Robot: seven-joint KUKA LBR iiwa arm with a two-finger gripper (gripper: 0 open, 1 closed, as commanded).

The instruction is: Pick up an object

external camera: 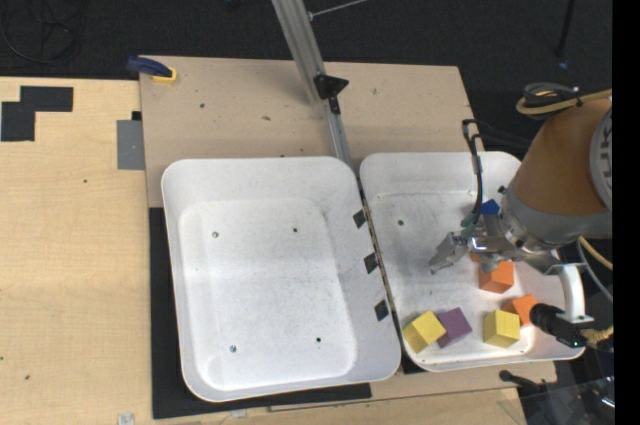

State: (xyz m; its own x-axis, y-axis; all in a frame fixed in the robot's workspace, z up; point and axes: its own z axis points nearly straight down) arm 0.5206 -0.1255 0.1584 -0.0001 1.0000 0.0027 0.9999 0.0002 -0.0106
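My gripper (463,261) hangs low over the right bin (420,183), near its middle right, and stands open. One grey finger (443,256) slants out to the left above bare bin floor. An orange block (495,275) lies just right of the gripper, partly under the wrist, and I see nothing held between the fingers. Along the bin's front lie a yellow block (425,329), a purple block (455,322), a second yellow block (502,327) and a second orange block (525,308). A small blue piece (489,208) shows behind the wrist.
The left bin (200,183) sits beside the right one, with black clips along the shared rim (368,261). A slanted aluminium bar (295,23) rises behind the bins. The arm's orange band (560,163) overhangs the right bin's right side.
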